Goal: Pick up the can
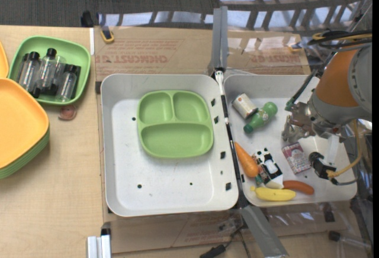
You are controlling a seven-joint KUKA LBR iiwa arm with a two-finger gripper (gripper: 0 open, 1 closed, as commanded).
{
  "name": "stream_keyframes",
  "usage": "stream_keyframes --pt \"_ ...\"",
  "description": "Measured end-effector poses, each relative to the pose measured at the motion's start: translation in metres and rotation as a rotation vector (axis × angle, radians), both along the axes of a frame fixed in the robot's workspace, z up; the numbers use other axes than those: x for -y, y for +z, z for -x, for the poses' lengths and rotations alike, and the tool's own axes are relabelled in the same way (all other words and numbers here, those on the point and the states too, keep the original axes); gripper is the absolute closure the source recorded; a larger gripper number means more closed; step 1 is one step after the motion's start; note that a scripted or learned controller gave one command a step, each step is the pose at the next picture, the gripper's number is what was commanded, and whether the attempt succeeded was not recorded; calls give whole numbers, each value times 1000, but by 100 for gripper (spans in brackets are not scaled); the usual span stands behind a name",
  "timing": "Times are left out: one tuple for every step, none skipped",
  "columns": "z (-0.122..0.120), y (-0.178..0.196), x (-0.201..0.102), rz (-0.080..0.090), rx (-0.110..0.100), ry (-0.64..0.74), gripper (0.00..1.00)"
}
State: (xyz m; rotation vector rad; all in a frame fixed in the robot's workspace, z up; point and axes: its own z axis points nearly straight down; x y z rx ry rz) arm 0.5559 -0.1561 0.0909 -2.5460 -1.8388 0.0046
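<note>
A: Any legible writing?

B: Reversed red lettering on the cardboard [155, 50] behind the bins, top centre of the frame; it appears to read "CHEMCAST" mirrored, though I cannot confirm every letter. The labels on the small items are too small to read.

A: The can?

B: The can [243, 105] lies on its side in the upper left part of the right bin [349, 190], touching or just beside a green bottle [260, 117] to its right.

A: State of the tool?

B: The tool [294, 130] sits low over the right bin's right-centre, well apart from the can. How far its jaws are parted cannot be told from this angle, and nothing is visibly held. A pink packet [296, 156] lies directly below it.

A: Surroundings?

B: Lower in the same bin: a carrot [246, 160], a black-and-white object [269, 166], a banana [275, 193] and a red-orange item [298, 187]. The left bin [118, 180] holds a green divided plate [175, 123]. On the tabletop [53, 203] at far left: a green tray [78, 55] of small bottles and stacked orange plates [21, 126]. The green bottle lies between tool and can.
</note>
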Motion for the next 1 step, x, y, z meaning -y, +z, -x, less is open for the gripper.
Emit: stream_keyframes --pt "-9 0 -22 -1 -1 199 100"
